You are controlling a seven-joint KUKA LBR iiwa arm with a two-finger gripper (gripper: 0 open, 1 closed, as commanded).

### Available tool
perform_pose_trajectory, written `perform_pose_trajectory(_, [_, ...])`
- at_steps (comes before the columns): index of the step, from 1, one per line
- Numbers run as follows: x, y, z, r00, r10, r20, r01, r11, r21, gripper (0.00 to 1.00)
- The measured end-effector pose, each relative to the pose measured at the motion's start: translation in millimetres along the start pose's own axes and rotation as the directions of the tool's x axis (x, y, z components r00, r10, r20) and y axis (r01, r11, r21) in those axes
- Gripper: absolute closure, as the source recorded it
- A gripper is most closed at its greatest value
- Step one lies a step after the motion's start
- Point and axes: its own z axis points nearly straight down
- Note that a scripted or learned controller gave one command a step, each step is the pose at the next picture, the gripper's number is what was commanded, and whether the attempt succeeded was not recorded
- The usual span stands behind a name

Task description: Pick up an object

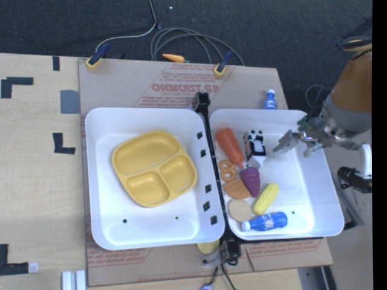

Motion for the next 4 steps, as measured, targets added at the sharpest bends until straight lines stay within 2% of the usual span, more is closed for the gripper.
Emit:
perform_pose_trajectory(1, [30, 38, 126, 1.0, -0.002, 0.005, 0.002, 1.0, -0.008, 0.0])
perform_pose_trajectory(2, [63, 114, 120, 1.0, -0.002, 0.019, 0.002, 1.0, -0.008, 0.0])
perform_pose_trajectory(3, [68, 111, 111, 1.0, 0.0, 0.005, 0.0, 1.0, -0.005, 1.0])
perform_pose_trajectory(4, [136, 90, 16, 1.0, -0.005, 0.003, 0.005, 1.0, -0.009, 1.0])
